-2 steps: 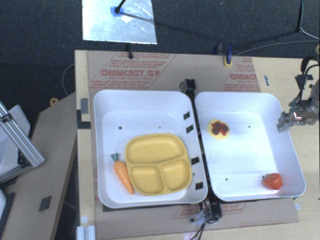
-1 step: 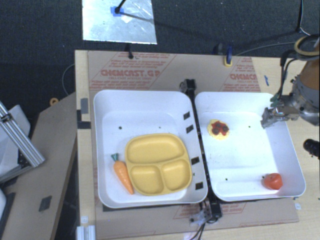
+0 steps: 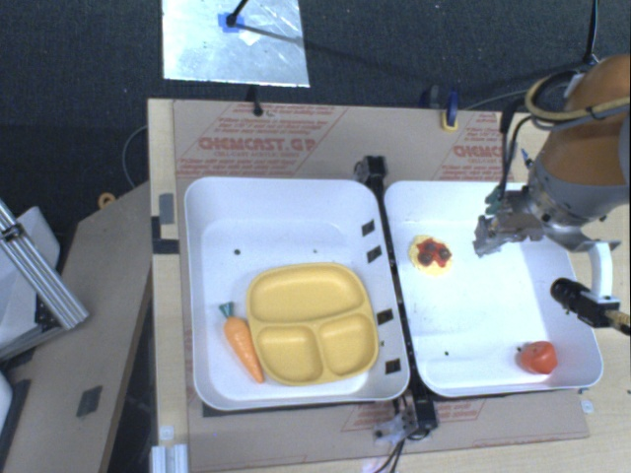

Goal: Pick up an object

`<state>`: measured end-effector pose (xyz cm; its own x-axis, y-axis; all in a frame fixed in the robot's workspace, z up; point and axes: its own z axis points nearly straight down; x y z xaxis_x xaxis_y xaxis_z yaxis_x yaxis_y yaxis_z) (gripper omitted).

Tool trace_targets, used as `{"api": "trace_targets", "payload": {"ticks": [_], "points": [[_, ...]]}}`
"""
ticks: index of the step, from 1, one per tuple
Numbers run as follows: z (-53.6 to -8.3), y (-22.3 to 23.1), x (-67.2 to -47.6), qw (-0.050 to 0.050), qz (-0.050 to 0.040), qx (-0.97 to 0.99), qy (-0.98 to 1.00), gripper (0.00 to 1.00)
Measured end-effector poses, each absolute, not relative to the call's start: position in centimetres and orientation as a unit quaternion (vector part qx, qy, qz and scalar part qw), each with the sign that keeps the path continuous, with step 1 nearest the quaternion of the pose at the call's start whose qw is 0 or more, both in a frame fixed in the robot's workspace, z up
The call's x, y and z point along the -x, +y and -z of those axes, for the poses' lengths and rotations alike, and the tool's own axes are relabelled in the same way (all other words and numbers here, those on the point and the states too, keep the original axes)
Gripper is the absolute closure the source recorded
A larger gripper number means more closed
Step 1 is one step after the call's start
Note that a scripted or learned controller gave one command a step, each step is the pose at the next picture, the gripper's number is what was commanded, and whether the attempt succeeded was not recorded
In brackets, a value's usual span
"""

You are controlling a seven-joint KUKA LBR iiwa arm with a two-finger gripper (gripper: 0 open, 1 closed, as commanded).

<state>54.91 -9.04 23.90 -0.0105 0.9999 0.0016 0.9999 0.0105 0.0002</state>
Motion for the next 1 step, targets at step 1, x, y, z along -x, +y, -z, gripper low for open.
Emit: {"api": "trace_targets", "payload": {"ticks": [1], "points": [[-24.36, -3.06, -54.64, 0.001, 0.0011, 0.703, -0.711, 1.0]]}}
